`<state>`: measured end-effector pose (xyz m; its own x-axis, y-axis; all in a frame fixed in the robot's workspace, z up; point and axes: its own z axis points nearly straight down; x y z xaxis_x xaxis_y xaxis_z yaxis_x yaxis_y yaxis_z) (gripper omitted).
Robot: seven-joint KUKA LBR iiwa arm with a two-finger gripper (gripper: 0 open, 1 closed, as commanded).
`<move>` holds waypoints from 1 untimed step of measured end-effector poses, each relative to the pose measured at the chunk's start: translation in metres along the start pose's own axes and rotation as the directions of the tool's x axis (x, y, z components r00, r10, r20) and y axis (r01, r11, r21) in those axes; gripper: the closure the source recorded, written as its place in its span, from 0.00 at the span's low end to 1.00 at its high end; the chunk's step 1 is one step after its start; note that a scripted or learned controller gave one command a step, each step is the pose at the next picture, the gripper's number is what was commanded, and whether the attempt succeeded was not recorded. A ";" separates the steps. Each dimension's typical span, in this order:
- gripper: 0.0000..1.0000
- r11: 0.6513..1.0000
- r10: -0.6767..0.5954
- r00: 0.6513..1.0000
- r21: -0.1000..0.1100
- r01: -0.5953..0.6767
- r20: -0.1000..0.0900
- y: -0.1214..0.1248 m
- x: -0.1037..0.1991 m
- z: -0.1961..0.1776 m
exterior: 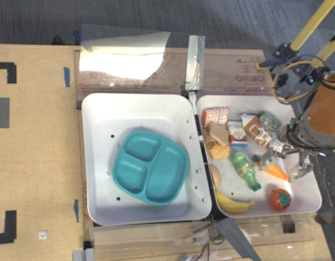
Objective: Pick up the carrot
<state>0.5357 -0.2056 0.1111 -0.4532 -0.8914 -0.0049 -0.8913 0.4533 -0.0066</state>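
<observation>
Arm [322, 110] comes in from the right, orange band above the wrist, wrist angled down over the right bin [314, 203]. Nearest in that bin: banana [233, 203] at the front edge, tomato [281, 198] to its right, green bottle [246, 171] behind them. Carrot [276, 172] lies mid-right on the bin floor, just beside the gripper [290, 159]. Further back: waffle cone [216, 140], small cartons and snack packs. Left bin [97, 113] holds a teal divided plate [151, 167]. Fingers look spread, one tip just left of the carrot, the other to its right; nothing pinched between them that I can see.
</observation>
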 end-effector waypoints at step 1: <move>0.00 0.981 0.196 0.981 0.007 -0.196 0.001 0.055 0.006 0.021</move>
